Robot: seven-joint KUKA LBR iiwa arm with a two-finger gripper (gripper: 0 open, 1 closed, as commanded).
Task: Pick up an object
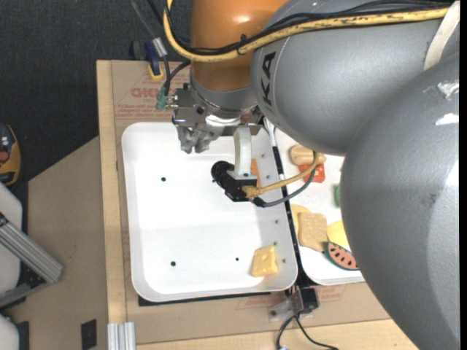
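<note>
A: What am I looking at, left to right?

B: Left bin (146,217), white, mostly bare. Gripper (195,138) hangs over its far edge, nothing visible between the fingers. I can't tell from here whether the jaws are apart or together, wrist blocks it

A: Target?

B: Nearest candidate is the yellow cheese wedge (265,261), lying in the left bin's near right corner. So it lies toward me and to the right of the jaws, well apart from them. Long axis looks tilted, running near-left to far-right

A: Anything else?

B: Right bin (321,272) has a cracker (312,228) and a watermelon slice (341,256), mostly under the arm. I'd judge the wedge the easier reach
</note>
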